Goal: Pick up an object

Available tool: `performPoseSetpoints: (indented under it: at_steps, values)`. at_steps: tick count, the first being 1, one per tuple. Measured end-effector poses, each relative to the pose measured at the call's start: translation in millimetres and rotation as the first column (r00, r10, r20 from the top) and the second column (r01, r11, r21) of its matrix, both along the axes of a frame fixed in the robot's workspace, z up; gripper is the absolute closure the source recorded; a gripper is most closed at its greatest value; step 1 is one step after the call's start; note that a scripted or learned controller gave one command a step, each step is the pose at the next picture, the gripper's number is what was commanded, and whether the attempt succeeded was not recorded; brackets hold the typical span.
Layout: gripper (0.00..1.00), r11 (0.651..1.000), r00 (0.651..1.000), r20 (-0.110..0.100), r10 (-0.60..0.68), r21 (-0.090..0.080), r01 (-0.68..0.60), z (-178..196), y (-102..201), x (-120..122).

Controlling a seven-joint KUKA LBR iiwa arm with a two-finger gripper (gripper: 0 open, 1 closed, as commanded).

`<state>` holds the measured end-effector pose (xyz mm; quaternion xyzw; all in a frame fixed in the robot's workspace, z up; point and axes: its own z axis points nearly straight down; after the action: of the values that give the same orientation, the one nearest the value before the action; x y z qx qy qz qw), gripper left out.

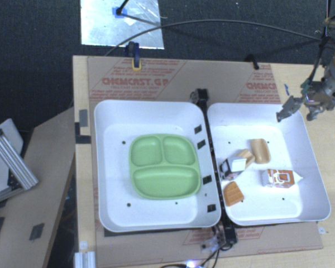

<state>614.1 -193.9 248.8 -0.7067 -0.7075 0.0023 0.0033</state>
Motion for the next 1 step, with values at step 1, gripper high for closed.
performPoseSetpoints:
  at_steps: [1]
  values:
    - [0.0, 1.0, 1.0, 0.01, 0.002, -0.002, -0.002, 5.9, 0.4, 2.2]
